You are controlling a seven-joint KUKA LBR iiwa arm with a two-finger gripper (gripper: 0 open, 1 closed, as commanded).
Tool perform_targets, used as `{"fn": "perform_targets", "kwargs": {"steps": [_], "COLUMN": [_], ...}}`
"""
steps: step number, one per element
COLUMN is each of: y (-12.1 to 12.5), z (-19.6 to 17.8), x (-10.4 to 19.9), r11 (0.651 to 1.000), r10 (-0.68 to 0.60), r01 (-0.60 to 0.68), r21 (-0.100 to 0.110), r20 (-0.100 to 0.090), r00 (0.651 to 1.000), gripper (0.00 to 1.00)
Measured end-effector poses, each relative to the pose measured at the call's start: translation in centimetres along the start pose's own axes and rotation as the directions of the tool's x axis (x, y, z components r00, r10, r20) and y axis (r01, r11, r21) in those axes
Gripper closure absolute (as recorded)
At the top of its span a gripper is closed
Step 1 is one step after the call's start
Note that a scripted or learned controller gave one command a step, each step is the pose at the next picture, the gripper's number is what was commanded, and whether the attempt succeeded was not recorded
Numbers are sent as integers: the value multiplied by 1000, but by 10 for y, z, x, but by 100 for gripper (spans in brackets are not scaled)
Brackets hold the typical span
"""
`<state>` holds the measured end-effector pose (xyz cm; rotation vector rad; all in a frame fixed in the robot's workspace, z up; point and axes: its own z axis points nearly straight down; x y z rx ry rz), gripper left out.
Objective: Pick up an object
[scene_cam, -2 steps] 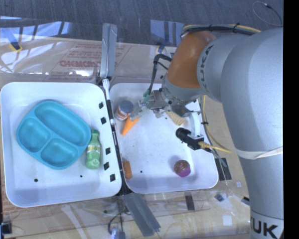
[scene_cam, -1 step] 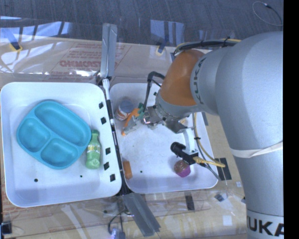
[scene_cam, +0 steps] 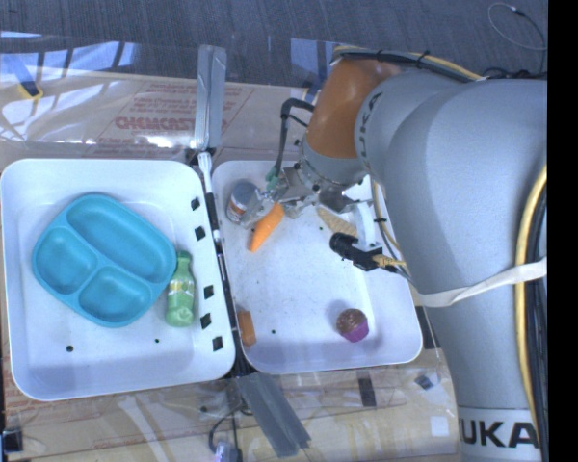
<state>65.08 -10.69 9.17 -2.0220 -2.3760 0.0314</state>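
In the left bin we see a blue divided plate, with a green bottle touching it at its 4 o'clock. In the right bin, a small orange piece lies at 7 o'clock, a toy carrot at 11 o'clock, and a purple-and-brown object at 5 o'clock. The gripper hangs just above the carrot; we cannot tell how its jaws stand.

Left bin: blue divided plate, green bottle touching its right edge.
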Motion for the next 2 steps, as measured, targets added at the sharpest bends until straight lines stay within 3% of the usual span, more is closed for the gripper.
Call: {"fn": "perform_targets", "kwargs": {"steps": [1,2], "y": [0,-39], "z": [-9,-113], "x": [2,61], "r11": [1000,985], "r10": [-5,-171], "r01": [5,171], "r21": [4,-26], "r20": [-3,7], "r00": [1000,985], "gripper": [100,100]}}
